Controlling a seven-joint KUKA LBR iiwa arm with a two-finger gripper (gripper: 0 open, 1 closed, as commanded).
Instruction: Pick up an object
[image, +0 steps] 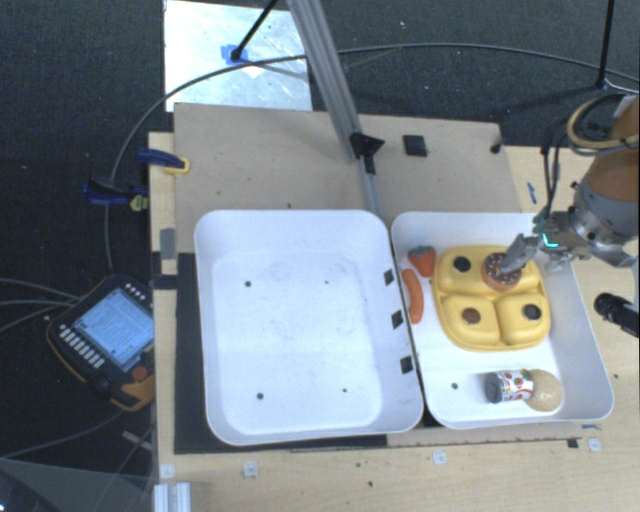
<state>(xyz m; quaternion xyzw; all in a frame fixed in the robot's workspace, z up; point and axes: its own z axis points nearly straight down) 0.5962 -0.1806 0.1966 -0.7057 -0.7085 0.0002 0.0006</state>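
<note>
Camera view looks down on the tan board tabletop (300, 160) and its two shallow white plastic bins; the left bin (215, 300) has a smooth, glossy floor, and the right bin (590, 350) carries all the objects. The gripper (505, 262) comes in from the right and sits low over the far right pocket of a yellow moulded four-pocket tray (492, 320), right at a small brown round piece (496, 269) resting there. Whether the jaws are wide, narrow or closed on that piece cannot be told from this angle.

The brown piece looks small, light and rigid, probably a toy food item; its rounded edge may slip, so a pinch across its width, low on the sides, seems safest. The yellow tray looks like smooth hard plastic, light enough to lift or skid with it if the jaws catch its rim.

An orange carrot-shaped toy (412, 296) lies along the bin's left wall, just beside the tray. Near the front, a small printed can (510, 386) lies on its side, touching a pale beige rounded object (545, 390); the curved can would likely roll.
</note>
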